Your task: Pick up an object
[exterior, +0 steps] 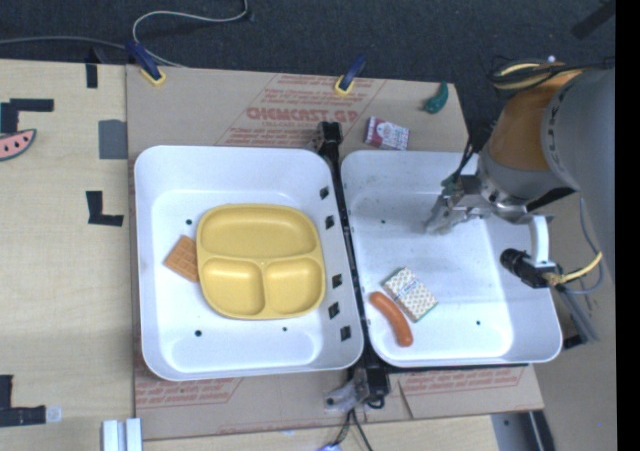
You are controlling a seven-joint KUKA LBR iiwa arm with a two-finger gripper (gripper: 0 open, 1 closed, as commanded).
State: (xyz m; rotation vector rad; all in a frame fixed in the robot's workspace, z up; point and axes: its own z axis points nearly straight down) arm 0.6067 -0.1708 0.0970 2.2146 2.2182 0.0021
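Observation:
My gripper (440,220) hangs over the upper right part of the right bin (400,184), pointing left and down, with nothing seen between its fingers. An orange sausage (391,318) lies near the bin's front left, and a small checkered packet (410,293) rests just above it. Both sit well below and left of the gripper. In the left bin (170,179) a yellow divided plate (262,260) fills the middle, with a brown cracker (182,259) tucked at its left edge.
A small red and white packet (385,133) lies on the cardboard behind the right bin. Yellow clamps (349,80) and a green one (435,99) hold the cardboard's back edge. A black divider clip strip (335,229) runs between the bins.

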